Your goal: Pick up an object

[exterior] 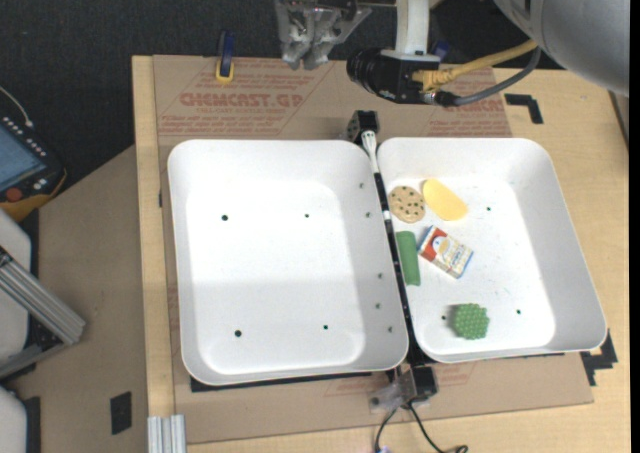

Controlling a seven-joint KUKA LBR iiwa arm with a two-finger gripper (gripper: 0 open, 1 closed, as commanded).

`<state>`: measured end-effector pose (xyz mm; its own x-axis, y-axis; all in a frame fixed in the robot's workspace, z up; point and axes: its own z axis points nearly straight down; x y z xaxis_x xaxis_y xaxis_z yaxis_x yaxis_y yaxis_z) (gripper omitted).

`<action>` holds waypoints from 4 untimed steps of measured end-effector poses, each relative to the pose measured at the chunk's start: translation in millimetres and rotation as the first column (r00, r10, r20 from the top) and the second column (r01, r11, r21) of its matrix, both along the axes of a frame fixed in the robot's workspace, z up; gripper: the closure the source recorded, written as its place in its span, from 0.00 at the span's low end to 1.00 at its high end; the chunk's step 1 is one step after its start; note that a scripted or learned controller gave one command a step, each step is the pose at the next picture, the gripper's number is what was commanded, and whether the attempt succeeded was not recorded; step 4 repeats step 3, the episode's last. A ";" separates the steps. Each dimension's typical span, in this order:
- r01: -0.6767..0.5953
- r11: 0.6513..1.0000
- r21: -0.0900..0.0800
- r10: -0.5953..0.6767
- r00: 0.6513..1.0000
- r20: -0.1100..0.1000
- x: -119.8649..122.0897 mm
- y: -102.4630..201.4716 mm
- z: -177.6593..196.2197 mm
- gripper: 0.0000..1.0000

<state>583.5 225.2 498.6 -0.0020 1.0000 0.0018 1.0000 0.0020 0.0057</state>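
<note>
In the right bin (560,241), a green ball (468,320) lies near the front edge. Further back lie a red and white box (444,251), a green stick (407,257), a round cookie (406,203) and a yellow piece (445,200). The gripper (308,49) hangs beyond the left bin's (200,261) far edge, its fingers together and holding nothing.

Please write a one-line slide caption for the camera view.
End effector above the bench behind two white bins; right bin holds cookie, yellow piece, green stick.
</note>
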 end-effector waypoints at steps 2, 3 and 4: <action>-0.002 1.000 -0.003 0.002 1.000 -0.012 -77.7 1.1 -26.5 1.00; 0.003 1.000 0.000 -0.003 1.000 -0.001 -58.5 -0.6 2.1 1.00; 0.003 1.000 0.000 -0.003 1.000 -0.001 -58.5 -0.6 2.1 1.00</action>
